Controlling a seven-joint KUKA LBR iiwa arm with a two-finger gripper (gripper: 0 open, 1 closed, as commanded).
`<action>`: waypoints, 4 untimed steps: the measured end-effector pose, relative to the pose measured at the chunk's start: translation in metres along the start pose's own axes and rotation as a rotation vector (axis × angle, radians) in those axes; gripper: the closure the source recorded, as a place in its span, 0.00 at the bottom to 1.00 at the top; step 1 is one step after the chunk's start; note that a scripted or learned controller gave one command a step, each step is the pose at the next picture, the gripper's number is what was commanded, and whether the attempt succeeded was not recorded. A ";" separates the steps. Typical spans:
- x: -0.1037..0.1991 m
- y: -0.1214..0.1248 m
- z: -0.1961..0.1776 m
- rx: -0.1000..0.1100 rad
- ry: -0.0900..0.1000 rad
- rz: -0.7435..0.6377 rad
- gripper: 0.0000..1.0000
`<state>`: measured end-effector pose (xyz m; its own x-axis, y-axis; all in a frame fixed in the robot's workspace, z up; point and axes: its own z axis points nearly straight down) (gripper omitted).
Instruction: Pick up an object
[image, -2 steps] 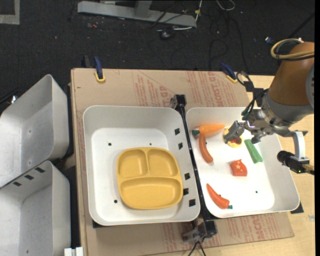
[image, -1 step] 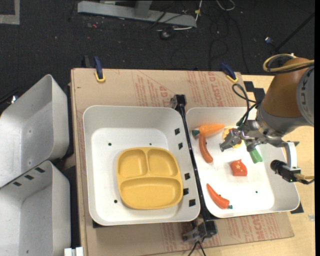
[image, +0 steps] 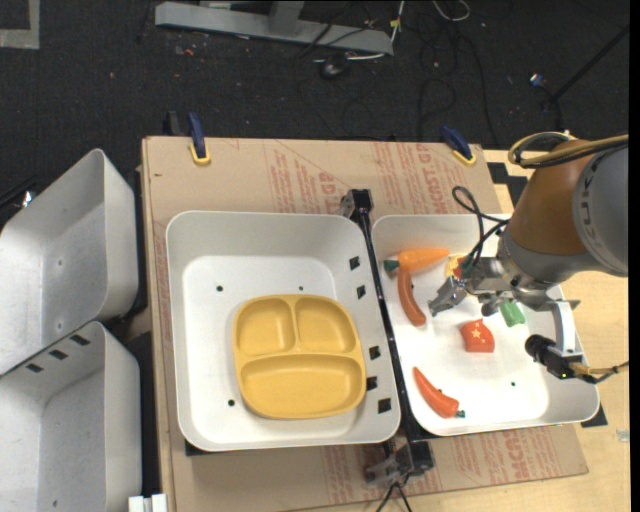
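I see 2 smooth white plastic bins side by side. The left bin (image: 200, 300) holds a shiny yellow plastic tray with 3 sections (image: 298, 355). My grey metal gripper (image: 455, 293) hangs over the right bin (image: 520, 405). I cannot tell what it is doing. A long red chili pepper (image: 409, 297) lies just beside it, and an orange carrot (image: 422, 258) sits above that. A chunky red pepper (image: 478, 337) rests near the middle. A small green block (image: 513, 314) peeks out under the arm. Another red chili with a green stem (image: 436, 393) lies near the front.
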<state>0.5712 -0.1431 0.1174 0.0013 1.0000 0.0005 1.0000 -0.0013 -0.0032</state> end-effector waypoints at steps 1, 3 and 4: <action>0.000 0.001 -0.012 -0.004 -0.001 0.000 1.00; -0.002 0.013 -0.117 -0.008 -0.002 -0.004 1.00; 0.057 0.020 -0.108 -0.004 0.001 -0.009 1.00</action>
<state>0.5916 -0.0861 0.2255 -0.0078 1.0000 0.0017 1.0000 0.0078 0.0003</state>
